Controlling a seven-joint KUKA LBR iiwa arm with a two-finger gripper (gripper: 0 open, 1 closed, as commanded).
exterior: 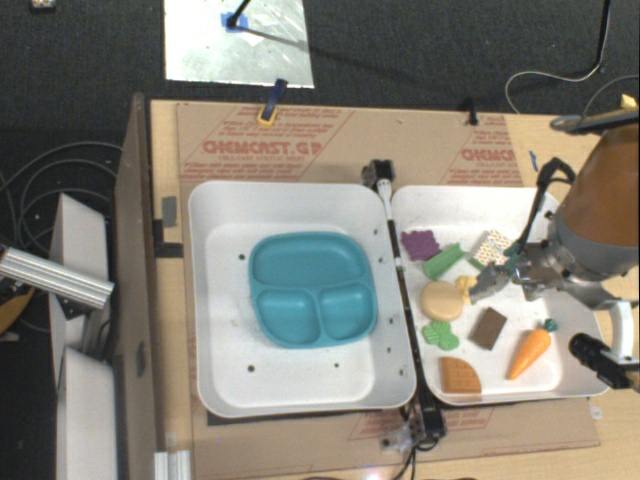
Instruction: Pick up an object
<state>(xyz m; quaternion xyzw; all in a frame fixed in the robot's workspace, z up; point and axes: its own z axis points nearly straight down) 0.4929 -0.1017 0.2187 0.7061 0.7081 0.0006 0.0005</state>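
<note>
You are looking down into the right bin (560,393), where 8 small toy foods are lying scattered. A purple bunch of grapes (421,241) is sitting near the far left, with a green wedge (442,261) just beside it. A tan round bun (442,301) is resting below those, a green leafy piece (439,335) under it. A waffle-like biscuit (460,375) is lying nearest you. A brown block (488,328), an orange carrot (528,353) and a speckled pale piece (490,247) are lying further right.
</note>
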